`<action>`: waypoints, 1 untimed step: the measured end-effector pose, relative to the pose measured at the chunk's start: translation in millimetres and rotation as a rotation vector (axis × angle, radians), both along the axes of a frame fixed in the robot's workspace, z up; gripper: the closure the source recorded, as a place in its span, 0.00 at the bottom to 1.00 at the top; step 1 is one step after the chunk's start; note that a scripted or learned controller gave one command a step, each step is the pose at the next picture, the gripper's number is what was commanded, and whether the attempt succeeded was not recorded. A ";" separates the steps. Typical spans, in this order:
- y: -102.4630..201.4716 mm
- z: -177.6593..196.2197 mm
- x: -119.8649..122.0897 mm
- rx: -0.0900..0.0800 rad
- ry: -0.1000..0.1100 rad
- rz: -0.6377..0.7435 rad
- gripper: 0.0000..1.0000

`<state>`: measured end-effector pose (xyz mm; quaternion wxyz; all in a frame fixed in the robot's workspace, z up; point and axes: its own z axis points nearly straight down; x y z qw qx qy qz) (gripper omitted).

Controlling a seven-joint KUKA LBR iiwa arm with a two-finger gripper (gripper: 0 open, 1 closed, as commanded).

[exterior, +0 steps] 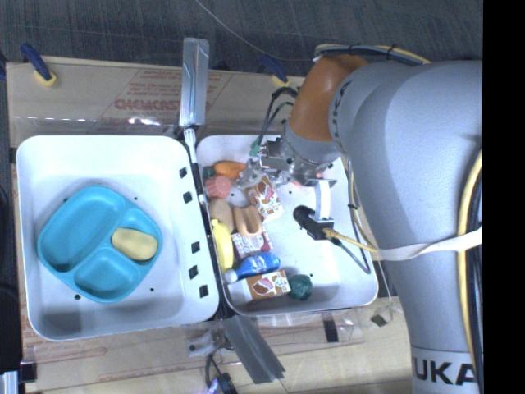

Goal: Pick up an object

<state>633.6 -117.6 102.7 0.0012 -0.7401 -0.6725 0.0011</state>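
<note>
ARM: grey arm (418,179) fills right of frame, orange band (316,105) above wrist | GRIPPER: gripper (261,173) at upper centre of right bin (361,277), over small carton (267,197); finger opening cannot be told | OBJECT: carton long axis runs upper-left to lower-right, beside hot dog (244,220) | LEFT BIN: blue plate (78,236) bears yellow item (134,243)

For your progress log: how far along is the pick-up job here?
Done: the grey arm's hand is down in the right white bin, over a small red-and-white packet. In hand: nothing visibly lifted. Left: grasping and raising one item. A yellow oval object lies on the blue divided plate.
</note>
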 end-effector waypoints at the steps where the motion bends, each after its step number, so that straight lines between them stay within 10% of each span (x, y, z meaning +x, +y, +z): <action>1: 41.9 93.4 -41.5 0.001 -0.009 0.044 1.00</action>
